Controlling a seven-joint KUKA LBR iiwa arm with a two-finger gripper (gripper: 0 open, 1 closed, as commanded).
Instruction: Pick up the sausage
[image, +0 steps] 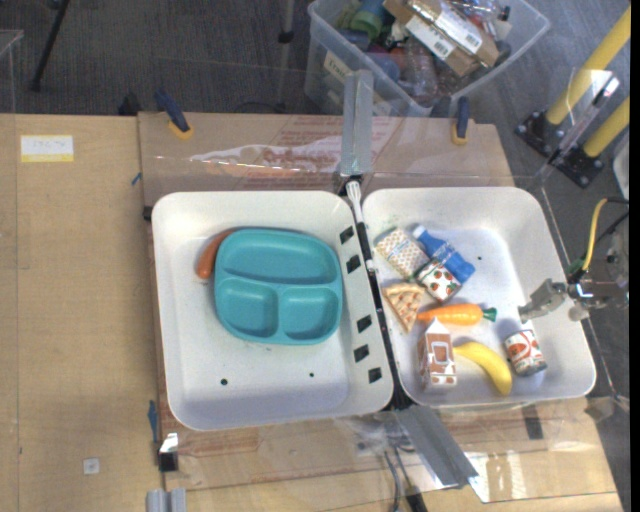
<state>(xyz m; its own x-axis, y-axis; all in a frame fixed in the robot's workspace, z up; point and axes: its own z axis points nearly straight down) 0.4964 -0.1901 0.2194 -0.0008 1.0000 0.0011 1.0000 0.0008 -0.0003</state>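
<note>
We take the teal divided plate (276, 285) in the left bin (180, 370) as our landmark. The sausage (206, 258) lies at the plate's upper-left edge, touching or partly tucked beneath the rim; we see only a short orange-brown end of it on the white bin floor.

Right of the plate, past the divider between the bins, the right bin (520, 215) holds the other items. Nearest the plate sit a checked packet (398, 251) and a waffle-patterned wedge (404, 303). Further right are a blue carton (443, 252), a small can with a red label (438, 280), a carrot (456, 314), a small milk carton (439, 358), a banana (486, 365) and a second small can (524, 352).

The hand (545, 298) sits far right of the plate, over the right bin's right wall, just above the second can and well apart from the sausage. We see nothing between its fingers; whether they are spread or closed we cannot tell at this resolution.

Beyond the worktop (70, 300), up and right of the plate, stands a clear tub of clutter (425, 45).
</note>
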